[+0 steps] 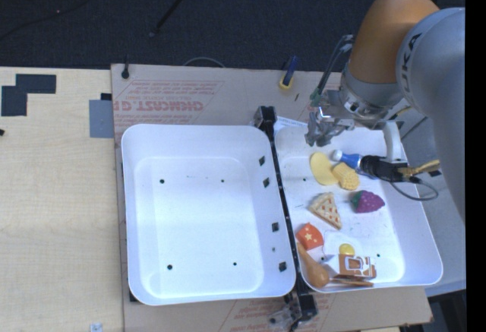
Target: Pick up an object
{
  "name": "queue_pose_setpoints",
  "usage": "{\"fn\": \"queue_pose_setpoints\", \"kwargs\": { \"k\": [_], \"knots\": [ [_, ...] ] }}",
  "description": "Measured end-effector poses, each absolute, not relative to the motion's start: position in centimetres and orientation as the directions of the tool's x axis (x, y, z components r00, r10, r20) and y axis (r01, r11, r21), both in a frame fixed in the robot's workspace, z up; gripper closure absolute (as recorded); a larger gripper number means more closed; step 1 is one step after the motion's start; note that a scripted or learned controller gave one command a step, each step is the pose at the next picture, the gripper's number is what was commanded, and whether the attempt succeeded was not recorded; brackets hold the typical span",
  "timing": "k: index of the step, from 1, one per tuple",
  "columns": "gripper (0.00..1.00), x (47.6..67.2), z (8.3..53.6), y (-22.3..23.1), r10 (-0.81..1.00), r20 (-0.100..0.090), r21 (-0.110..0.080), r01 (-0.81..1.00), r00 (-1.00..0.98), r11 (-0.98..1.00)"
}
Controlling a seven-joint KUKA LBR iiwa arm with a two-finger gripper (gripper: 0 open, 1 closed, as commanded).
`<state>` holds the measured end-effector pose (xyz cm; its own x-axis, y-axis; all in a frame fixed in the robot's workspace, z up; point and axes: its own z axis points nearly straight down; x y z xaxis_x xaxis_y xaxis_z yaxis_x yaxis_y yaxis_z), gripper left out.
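Observation:
My gripper (322, 133) hangs over the far end of the right bin (414, 243), just above and behind a flat yellow piece (323, 169). Beside that piece lie a yellow corn-like piece (349, 178) and a blue item (350, 159) with a small white ball (336, 155) at its tip. Further forward lie a purple grape bunch (367, 201), a pizza slice (326, 210) and a red round piece (309, 235). Nothing is seen held in the gripper.
At the right bin's near end lie a brown spoon-like piece (317, 271), a small yellow piece (346, 250) and an orange-and-white box (358, 266). The left bin (140, 171) stands alongside. A blue-and-yellow clamp (288, 74) sits at the board's far edge.

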<state>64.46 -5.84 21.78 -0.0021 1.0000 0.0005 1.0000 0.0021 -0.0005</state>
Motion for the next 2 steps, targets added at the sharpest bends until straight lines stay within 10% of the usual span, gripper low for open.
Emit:
{"fn": "queue_pose_setpoints", "kwargs": {
  "k": [2],
  "knots": [
    [1.00,64.4,19.5,6.1,1.000,0.001,-0.002,1.000,-0.004,0.004]
  ]
}}
